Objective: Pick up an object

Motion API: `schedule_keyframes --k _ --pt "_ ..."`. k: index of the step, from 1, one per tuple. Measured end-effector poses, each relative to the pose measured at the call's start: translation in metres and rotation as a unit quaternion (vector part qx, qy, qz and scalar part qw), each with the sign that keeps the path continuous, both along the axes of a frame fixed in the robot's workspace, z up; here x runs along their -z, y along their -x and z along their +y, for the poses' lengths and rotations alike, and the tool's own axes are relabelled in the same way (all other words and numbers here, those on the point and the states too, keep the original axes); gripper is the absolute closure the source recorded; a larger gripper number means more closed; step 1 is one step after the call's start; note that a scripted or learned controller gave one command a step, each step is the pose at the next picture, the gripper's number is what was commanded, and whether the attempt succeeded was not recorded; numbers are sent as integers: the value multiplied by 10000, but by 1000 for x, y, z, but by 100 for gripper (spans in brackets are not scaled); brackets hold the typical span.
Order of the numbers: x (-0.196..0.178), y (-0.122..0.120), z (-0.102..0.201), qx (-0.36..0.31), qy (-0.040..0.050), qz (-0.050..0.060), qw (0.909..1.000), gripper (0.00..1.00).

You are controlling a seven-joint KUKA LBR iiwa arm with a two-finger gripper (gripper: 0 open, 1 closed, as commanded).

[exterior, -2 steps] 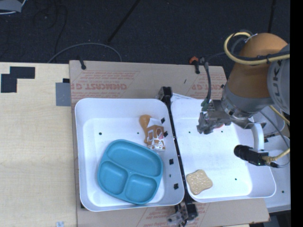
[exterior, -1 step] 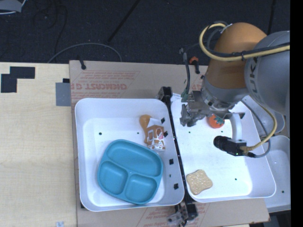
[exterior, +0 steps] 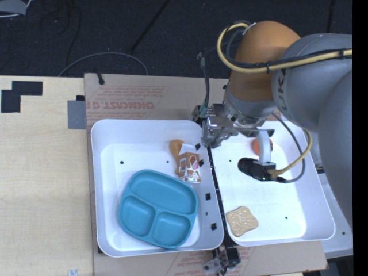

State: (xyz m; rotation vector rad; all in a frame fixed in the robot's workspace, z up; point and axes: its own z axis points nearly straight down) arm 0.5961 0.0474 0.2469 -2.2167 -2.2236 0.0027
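My gripper (exterior: 208, 134) hangs over the divider between the two bins, at their far end. Just to its left in the left bin (exterior: 106, 154) lie a brown-orange piece (exterior: 175, 148) and a small printed carton (exterior: 189, 168), touching each other. A blue divided plate (exterior: 157, 208) lies flat in the near part of that bin. In the right bin (exterior: 310, 211) a slice of toast (exterior: 241, 221) sits near the front left corner. An orange object (exterior: 256, 146) shows partly from behind the arm's wrist hardware.
A black part with a yellow cable (exterior: 257, 169) hangs over the middle of the right bin. The grey arm (exterior: 316, 91) covers that bin's far right side. Cardboard (exterior: 144, 99) lies under both bins on the wooden bench (exterior: 40, 177).
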Motion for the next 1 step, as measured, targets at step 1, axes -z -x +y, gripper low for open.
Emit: schedule_keyframes --k 1 --pt "15 -24 40 1 3 -2 10000 100"
